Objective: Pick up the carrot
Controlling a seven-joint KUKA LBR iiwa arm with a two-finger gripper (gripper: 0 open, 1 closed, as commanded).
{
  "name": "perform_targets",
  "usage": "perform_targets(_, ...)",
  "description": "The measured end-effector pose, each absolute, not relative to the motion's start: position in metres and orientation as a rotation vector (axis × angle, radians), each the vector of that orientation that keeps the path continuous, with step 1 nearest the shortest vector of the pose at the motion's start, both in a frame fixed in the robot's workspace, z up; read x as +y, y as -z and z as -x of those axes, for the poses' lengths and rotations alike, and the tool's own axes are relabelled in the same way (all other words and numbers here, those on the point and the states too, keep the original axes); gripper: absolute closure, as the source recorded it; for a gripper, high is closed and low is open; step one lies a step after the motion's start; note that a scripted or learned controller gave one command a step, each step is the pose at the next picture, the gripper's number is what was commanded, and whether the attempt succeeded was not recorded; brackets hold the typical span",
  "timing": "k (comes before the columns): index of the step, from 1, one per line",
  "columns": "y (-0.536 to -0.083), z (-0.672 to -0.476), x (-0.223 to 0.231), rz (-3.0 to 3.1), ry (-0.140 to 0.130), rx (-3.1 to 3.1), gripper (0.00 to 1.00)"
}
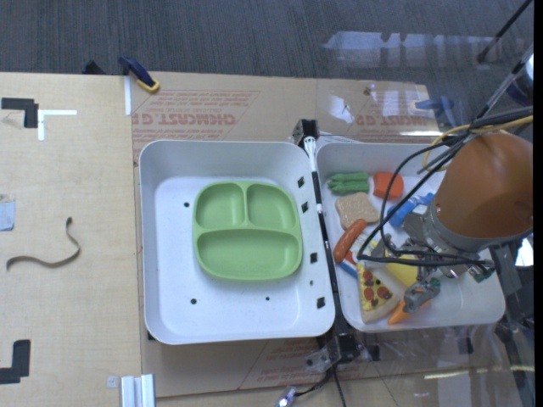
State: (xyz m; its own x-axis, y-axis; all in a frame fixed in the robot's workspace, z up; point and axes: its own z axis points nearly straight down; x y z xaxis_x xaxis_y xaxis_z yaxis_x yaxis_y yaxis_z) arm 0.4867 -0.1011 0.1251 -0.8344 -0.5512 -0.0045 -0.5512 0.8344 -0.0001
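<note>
**Carrot at near edge of right-hand bin, arm low above it**

Reaches in from the view's right: grey arm [488, 195], orange band uppermost, wrapped in black and yellow cables, hanging over the right-hand white bin [475, 312]. Ends in the gripper [428, 271], low over the near part of that bin and largely hidden under the wrist and cables. Cannot tell whether open or closed, nor whether gripping anything.

Lies at the near edge of the same bin: the carrot [399, 314], a small orange piece, slanted, with a greenish end pointing up toward the gripper. Hard to say whether touching the gripper or just beside it. Rests right against the pizza slice [376, 291] on its left.

Farther back in the bin, well apart from the carrot: a sausage [348, 239] lying at a slant, a slice of bread [356, 207] touching its upper end, a green vegetable [349, 181] and a red-orange piece [389, 183] by the far wall.

Holds a green divided plate [249, 231], flat and near the middle: the left-hand white bin [170, 312].

Off to the left on the bare bench: a thin dark curled strip [47, 256]; near the far edge, a blue clamp [140, 74].
</note>
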Motion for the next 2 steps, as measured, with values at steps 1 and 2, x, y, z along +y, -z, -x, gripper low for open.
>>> perform_targets(1,-0.100,-0.580,-0.108,0.830,0.006,3.012,0.00)
perform_targets(2,-0.119,-0.500,-0.097,1.251,-0.002,2.880,0.00)
